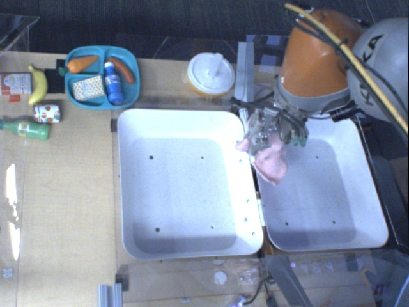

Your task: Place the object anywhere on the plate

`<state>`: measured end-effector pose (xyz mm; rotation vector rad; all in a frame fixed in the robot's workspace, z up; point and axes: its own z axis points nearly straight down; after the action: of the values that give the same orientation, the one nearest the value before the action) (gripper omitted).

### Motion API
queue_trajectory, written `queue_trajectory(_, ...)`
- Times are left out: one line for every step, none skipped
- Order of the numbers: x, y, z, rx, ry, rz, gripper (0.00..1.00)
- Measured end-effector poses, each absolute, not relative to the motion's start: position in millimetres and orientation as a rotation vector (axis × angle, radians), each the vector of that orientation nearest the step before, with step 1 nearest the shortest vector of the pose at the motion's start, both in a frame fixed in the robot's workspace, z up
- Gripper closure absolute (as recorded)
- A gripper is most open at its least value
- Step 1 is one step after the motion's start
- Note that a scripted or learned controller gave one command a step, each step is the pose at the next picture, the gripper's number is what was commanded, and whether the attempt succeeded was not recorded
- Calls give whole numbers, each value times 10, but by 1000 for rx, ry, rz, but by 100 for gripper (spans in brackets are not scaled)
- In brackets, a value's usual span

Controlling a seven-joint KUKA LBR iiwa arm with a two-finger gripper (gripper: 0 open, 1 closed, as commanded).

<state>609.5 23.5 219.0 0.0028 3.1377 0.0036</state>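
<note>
A soft pink object (271, 162) hangs under my gripper (273, 137), over the left rim of the right bin (332, 229), close to the strip between the two bins. The fingers are shut on its top, and its lower part droops toward the bin floor. The orange band and grey wrist of the arm cover the right bin's back edge. A teal divided plate (131, 94) stands on the bench at the back left, well away from the gripper. It bears a carrot (83, 63), a blue bottle (114, 85), a sausage and a cracker.
The left bin (185, 184) lies just left of the gripper. A round white and yellow dish (211, 74) stands behind it. A banana (37, 85), a small can (47, 113), a green bottle (25, 129) and a carton (14, 85) line the bench's far left.
</note>
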Motion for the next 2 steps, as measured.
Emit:
queue_trajectory(5833, 671, 2224, -2, 3138, 4, 100)
queue_trajectory(5765, 1200, 2301, -2, 3136, 4, 100)
